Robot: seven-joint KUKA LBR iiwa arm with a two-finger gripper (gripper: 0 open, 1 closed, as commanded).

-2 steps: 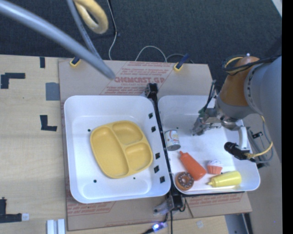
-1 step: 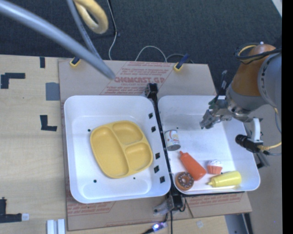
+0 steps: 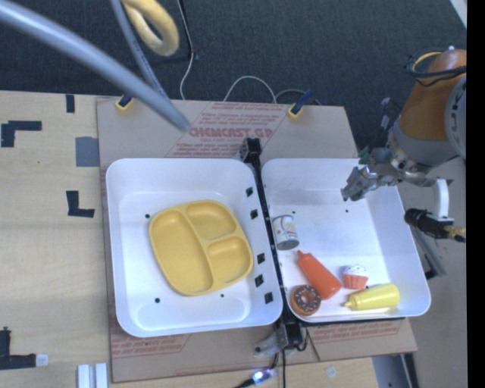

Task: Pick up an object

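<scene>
The right bin [image 3: 326, 178] holds a small silver can [image 3: 285, 231], an orange bottle [image 3: 317, 274], a chocolate donut [image 3: 305, 300], a cupcake [image 3: 354, 276] and a yellow bottle [image 3: 373, 297], all clustered toward its near side. My gripper [image 3: 355, 186] hangs over the far right part of that bin, well apart from these objects, with nothing seen between its fingers. The arm's orange band [image 3: 428, 102] rises behind it at the right edge.
The left bin [image 3: 129, 182] holds a yellow divided plate [image 3: 200, 245]. A black divider [image 3: 258, 220] runs between the bins. Grey poles [image 3: 91, 53] and a yellow ring [image 3: 154, 23] cross the upper left. Bare white floor lies in the right bin's far half.
</scene>
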